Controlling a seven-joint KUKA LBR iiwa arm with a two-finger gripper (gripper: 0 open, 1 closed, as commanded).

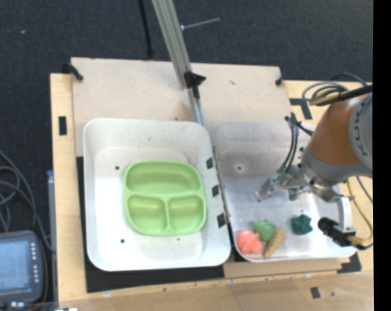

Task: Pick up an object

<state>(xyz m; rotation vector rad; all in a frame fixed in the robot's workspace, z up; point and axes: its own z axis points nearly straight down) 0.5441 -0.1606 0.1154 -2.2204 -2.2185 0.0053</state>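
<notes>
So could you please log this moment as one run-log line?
gripper over right bin, nothing seen held | pink toy, green toy, dark green toy in bin | green tray in left bin

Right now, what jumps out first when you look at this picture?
The big green divided plate sits in the middle of the left bin. In the right bin, small toys huddle along the near edge: a pink one, a light green one, a tan cone and a dark green one. The grey-and-orange arm reaches over them.

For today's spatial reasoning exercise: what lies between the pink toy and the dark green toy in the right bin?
In the camera view, a light green toy and a tan cone lie between the pink toy and the dark green toy.
</notes>
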